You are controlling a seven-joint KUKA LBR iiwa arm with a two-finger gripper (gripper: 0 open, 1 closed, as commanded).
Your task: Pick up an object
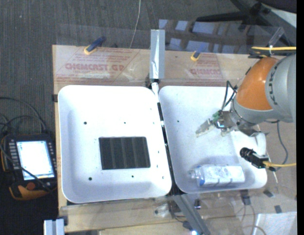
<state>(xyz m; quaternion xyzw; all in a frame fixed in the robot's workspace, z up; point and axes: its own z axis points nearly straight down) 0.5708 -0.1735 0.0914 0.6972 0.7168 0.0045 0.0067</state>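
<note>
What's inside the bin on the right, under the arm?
In the right bin a plastic bottle lies on its side near the front wall. The arm covers the bin's far right part, so anything beneath it is hidden.

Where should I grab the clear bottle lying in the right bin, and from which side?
Probably across its middle, coming straight down from above. The bottle lies on its side along the near wall of the right bin, long axis running left-right, so closing the fingers across its narrow width looks best. The near wall sits close, so finger room there may be tight. The gripper is above the bin floor, farther back.
</note>
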